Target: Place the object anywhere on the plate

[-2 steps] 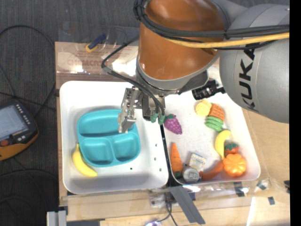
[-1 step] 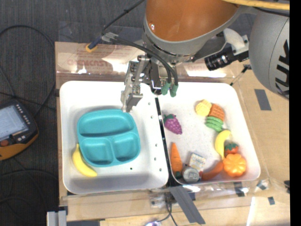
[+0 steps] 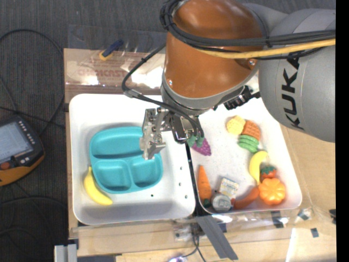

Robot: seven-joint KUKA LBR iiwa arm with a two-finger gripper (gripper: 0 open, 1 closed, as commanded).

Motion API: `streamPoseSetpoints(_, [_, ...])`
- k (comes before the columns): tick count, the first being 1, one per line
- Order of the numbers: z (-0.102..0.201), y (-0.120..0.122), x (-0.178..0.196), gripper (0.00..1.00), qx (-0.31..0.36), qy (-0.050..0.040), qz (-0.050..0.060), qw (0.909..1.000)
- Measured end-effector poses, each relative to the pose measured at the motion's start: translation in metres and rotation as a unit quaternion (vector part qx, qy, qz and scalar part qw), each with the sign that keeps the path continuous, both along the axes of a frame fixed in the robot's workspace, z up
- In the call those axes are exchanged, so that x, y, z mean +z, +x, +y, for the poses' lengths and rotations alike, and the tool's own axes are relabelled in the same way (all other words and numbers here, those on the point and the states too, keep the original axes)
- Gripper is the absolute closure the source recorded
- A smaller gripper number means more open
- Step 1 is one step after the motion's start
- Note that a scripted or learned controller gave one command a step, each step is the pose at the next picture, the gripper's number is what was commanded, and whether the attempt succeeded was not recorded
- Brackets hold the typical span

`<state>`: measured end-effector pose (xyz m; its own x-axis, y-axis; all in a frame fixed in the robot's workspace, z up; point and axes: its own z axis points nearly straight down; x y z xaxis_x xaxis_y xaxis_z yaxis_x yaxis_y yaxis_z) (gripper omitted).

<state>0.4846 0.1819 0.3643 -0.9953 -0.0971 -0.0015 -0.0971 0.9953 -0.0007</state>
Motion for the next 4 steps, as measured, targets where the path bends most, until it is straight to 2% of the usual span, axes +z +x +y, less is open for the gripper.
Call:
streamPoseSetpoints(1, [0.013,0.016,0.062,1.00,0.006,0.0003,-0.001,1.0000])
streamPoseSetpoints(2, [-0.010,0.003,-0.040,1.00,0.080,0.0002,0.000,0.9968])
streamPoseSetpoints(3, [-0.007,0.085,0.035,1.00,0.093,0.0003,-0.001,0.9957])
streamPoseSetpoints(4, [-0.017,0.011,-0.059,1.00,0.129,0.0001,0.001,0.9917])
